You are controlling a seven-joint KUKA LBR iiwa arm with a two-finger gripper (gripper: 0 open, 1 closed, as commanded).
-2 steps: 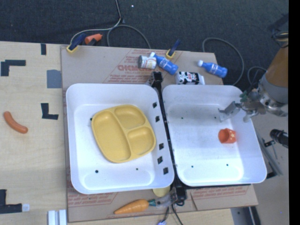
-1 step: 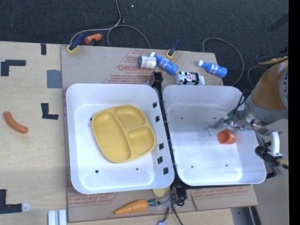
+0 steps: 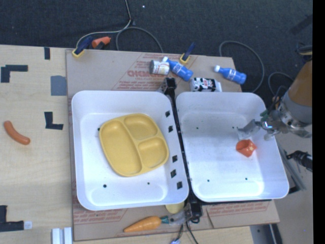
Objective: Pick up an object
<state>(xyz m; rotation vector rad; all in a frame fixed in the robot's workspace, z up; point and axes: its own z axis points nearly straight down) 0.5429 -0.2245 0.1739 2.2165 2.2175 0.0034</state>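
Near edge of bench: orange plastic carrot (image 3: pixel 143 223) lying just outside the bins, by the cable clamp at the seam

Left shallow white bin (image 3: pixel 86 187) carries a yellow three-compartment plastic plate (image 3: pixel 133 144), flat, roughly centred

Right shallow white bin (image 3: pixel 223 189) carries one small red-orange chunky plastic object (image 3: pixel 246 148), near the right wall, about mid-depth. This is the likely pick target

Tool (image 3: pixel 254 126) sits just above and slightly left of the red-orange object in the view, at the right wall of the right bin, grey arm with orange band (image 3: pixel 304 93) behind it. Nothing visible between its tips; whether it is clenched or released, cannot tell, too small and blurred

Far side, on the brown board (image 3: pixel 132 67) beyond the bins: small white bottle (image 3: pixel 160 66), blue bottle (image 3: pixel 181 70), black-and-white carton (image 3: pixel 205 84), second blue-and-white bottle (image 3: pixel 231 74). Orange sausage-shaped toy (image 3: pixel 17 133) well apart on the left bench

Judgement, risks:
- object close to the bin wall; a finger could land on the rim or wall and block the closing
- tool appears offset from the object; descending here may close on air or nudge it aside
- small irregular shape could squirt out under the pinch
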